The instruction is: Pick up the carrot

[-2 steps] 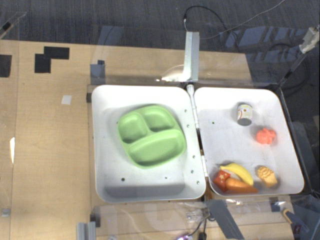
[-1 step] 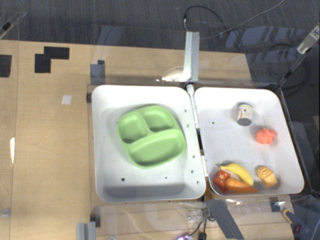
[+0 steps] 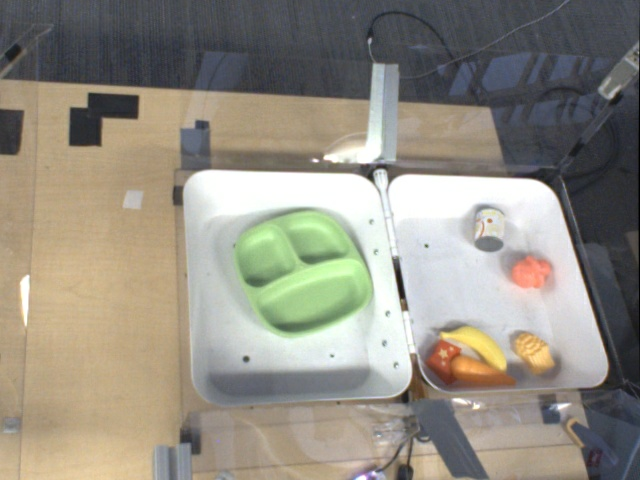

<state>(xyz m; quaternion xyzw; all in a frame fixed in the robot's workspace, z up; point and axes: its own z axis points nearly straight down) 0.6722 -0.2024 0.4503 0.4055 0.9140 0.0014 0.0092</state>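
The carrot point(image 3: 481, 372) lies in the lower part of the right bin point(image 3: 440, 218), near the bottom of the frame, stretched left to right along the bin's lower wall. A banana point(image 3: 476, 345) sits just above it and seems to touch it, curving from upper left to lower right. At the carrot's left end is a small red thing point(image 3: 439, 356), partly under the banana's tip, so its shape is hard to make out; it may be a strawberry or pepper, but that cannot be told. To the carrot's right, near but apart, is a knobbly yellow-brown item point(image 3: 532, 351), too small to name with any certainty.

Higher in the same bin, a small can point(image 3: 488, 228) lies toward the upper right, its label blurred. Below and to the right of it sits a pinkish-orange lump point(image 3: 532, 272), whose outline is soft and unclear.

The left bin point(image 3: 210, 268) holds a green tray point(image 3: 303, 269) with three compartments, turned slightly askew, lying flat at the bin's middle.

A grey upright post point(image 3: 383, 110) stands at the top where the two bins meet, with a black cable point(image 3: 480, 43) looping over the dark floor behind it. At the bottom edge of the frame, fittings below the bins are cut off and indistinct.
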